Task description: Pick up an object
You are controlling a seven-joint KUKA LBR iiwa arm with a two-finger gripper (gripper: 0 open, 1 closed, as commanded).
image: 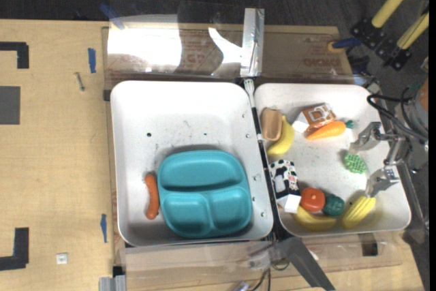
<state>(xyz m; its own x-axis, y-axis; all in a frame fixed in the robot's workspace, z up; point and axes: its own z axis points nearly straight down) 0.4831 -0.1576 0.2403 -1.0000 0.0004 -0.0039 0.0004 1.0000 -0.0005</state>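
Grey pincer [377, 159] over right bin [394, 220], fingers spread, grasping nothing.
Green knobbly toy [353, 162] lies between the fingers, slightly left; yellow corn [359, 208] just below the lower finger.

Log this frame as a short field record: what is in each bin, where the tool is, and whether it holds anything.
left bin: teal divided tray; orange sausage beside the tray's left edge
right bin: banana, carrot, green leafy piece, black-and-white toy, yellow corn, plus small items along the near wall
tool: over the right bin's right side, fingers spread
held: nothing visible between the fingers
task status: pick not yet made
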